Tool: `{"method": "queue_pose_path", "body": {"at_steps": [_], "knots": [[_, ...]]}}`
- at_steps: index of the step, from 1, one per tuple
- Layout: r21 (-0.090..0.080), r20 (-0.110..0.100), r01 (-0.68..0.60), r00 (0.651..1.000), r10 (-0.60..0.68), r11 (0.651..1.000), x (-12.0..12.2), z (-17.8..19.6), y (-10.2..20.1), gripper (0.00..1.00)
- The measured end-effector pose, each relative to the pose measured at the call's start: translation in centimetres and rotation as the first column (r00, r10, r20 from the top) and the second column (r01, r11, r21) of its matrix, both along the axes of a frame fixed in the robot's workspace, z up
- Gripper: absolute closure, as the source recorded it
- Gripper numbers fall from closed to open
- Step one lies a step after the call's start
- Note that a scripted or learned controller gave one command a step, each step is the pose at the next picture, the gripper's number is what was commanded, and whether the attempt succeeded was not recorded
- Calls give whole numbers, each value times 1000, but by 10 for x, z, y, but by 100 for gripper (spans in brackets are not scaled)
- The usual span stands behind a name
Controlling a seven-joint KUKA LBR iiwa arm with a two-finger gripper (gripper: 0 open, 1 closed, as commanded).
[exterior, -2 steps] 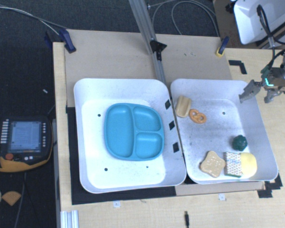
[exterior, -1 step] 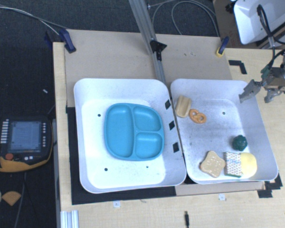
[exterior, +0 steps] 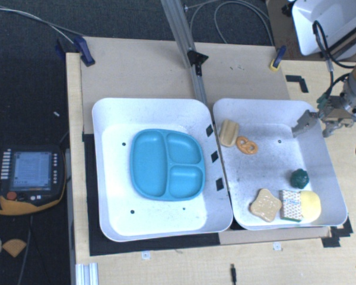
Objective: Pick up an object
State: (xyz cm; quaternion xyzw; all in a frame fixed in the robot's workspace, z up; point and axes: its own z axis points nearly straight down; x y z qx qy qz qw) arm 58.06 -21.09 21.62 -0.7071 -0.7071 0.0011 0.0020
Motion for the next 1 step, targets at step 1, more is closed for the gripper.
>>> {"method": "queue_pose_path", "body": {"at_steps": [1], "knots": [[1,-1,-1,1000,1,1000,-4,-44,5,0]]}}
